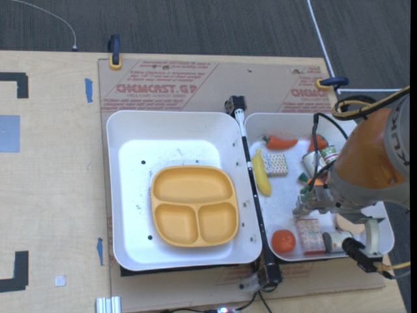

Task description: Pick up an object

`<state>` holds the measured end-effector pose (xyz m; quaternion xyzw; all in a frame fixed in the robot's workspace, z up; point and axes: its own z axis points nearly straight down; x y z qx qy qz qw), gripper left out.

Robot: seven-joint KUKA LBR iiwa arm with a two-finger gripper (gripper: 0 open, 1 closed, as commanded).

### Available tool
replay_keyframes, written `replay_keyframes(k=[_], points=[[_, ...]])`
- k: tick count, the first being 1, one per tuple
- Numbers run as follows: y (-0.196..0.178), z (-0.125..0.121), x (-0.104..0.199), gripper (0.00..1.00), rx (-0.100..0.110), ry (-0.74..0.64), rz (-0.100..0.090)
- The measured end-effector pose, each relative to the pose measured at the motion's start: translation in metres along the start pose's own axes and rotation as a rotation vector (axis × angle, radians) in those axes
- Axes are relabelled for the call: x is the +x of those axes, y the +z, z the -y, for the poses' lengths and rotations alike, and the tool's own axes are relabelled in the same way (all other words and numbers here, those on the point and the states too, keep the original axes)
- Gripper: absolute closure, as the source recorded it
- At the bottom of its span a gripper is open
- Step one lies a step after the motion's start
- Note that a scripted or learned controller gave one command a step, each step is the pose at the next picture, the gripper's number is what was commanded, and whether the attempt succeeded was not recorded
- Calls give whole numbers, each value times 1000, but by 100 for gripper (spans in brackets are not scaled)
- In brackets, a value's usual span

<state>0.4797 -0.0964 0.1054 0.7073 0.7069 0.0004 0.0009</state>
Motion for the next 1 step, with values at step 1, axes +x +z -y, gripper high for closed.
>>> replay_keyframes(k=[1], points=[[-80,-5,91,100,0,-3,-2]])
